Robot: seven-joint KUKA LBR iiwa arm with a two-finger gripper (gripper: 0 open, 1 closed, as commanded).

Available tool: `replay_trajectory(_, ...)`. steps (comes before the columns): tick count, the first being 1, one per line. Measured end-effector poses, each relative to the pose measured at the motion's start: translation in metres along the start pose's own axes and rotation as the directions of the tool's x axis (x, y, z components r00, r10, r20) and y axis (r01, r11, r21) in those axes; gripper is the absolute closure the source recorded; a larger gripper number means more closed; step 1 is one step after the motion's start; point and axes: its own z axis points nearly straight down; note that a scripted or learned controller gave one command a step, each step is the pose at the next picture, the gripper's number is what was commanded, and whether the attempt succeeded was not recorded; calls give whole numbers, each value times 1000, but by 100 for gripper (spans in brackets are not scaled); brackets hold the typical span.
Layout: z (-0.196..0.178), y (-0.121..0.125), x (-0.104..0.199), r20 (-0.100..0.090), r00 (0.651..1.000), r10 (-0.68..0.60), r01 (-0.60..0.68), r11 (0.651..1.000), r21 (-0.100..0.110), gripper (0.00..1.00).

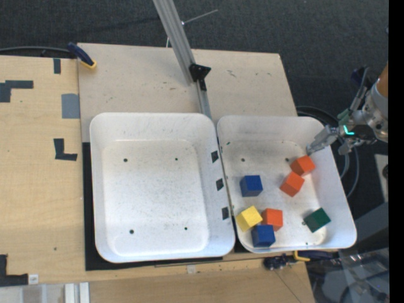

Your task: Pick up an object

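Note:
The right bin (328,238) holds several small blocks. Two orange blocks (303,165) (291,184) lie near its right wall, and a blue block (251,185) sits mid-bin. A yellow block (249,217), another orange block (273,218) and a second blue block (263,235) cluster at the front. A green block (317,219) is at the front right. My gripper (327,148) hovers over the bin's back right corner, just up and right of the nearest orange block. It is open, with nothing between its fingers.
The left bin (101,169) sits beside the right one, sharing a raised middle rim. A slanted metal pole (180,36) crosses the bench behind the bins. A blue and yellow tool (82,55) lies at the back left. Cables hang off the right edge.

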Motion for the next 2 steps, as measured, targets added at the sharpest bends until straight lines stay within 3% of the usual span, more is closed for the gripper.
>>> replay_trajectory(1, -2, 1, 0, 1, 1000, -1, 1, 1000, -3, 0)
replay_trajectory(2, 59, 1, -7, 0, 1000, 1, -1, 1000, 3, 0)
